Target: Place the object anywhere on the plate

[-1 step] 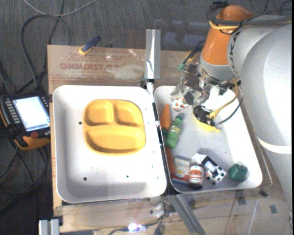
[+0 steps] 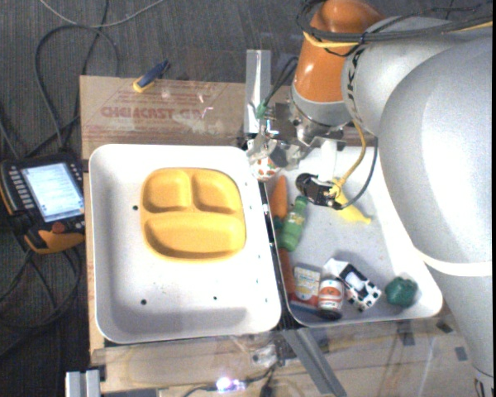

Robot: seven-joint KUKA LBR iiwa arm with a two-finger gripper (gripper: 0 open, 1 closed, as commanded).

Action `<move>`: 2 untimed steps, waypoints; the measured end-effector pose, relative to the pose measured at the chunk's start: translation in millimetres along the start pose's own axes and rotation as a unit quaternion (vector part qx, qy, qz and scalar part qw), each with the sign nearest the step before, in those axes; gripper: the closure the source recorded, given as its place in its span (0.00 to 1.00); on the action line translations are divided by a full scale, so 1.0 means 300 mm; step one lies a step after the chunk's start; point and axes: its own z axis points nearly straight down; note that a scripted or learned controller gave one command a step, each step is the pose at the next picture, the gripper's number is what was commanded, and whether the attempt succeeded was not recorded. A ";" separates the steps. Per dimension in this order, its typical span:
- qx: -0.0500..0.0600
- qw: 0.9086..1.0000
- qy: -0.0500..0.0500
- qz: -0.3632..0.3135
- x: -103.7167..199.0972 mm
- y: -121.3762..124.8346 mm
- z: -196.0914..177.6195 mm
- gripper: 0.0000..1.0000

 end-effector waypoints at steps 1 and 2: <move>0.007 0.989 0.003 -0.151 0.192 -0.004 0.025 1.00; 0.007 0.989 0.004 -0.151 0.192 -0.004 0.025 0.00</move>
